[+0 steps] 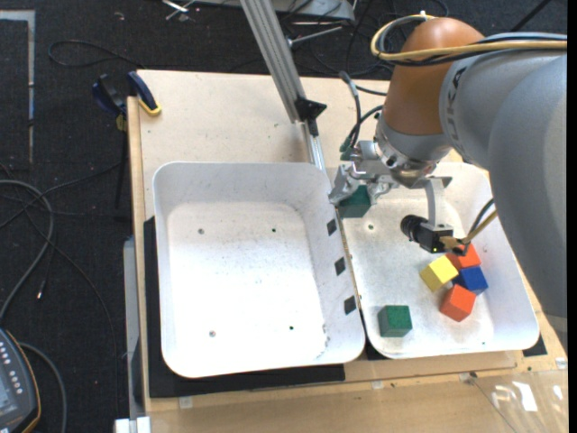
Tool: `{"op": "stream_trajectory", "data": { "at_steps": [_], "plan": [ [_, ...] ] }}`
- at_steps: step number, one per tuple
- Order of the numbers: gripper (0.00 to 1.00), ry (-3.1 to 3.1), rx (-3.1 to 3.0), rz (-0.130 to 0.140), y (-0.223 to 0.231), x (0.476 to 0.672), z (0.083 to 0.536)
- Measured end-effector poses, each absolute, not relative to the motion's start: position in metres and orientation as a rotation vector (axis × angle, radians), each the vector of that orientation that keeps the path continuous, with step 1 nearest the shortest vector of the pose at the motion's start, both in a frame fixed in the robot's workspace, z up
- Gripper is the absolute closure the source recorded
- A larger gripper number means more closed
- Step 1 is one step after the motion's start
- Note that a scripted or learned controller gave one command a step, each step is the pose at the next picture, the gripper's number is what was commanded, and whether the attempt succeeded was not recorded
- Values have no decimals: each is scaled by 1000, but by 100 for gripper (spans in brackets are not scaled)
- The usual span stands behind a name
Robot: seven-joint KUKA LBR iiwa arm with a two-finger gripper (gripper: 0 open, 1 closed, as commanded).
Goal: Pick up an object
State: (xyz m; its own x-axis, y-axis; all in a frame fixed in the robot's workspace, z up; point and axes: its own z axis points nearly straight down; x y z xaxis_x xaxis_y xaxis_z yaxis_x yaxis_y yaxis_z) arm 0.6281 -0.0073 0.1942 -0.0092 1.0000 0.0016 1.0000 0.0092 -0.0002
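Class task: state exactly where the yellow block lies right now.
The yellow block lies in the right bin, toward its right side, touching the cluster of blue block and orange block, up and right of the green block.

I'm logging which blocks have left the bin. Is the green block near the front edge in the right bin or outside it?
In. The green cube-shaped block rests on the floor of the shallow white right bin, inside its front rim.

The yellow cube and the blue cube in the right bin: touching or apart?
Touching. The camera view shows the yellow cube pressed against the blue cube, no bin floor between them.
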Motion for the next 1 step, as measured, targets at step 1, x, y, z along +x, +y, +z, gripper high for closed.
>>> {"op": "stream_trajectory", "data": {
  "at_steps": [1],
  "plan": [
    [100,-2228,-2223,-8,-11,598,309]
  ]
}}
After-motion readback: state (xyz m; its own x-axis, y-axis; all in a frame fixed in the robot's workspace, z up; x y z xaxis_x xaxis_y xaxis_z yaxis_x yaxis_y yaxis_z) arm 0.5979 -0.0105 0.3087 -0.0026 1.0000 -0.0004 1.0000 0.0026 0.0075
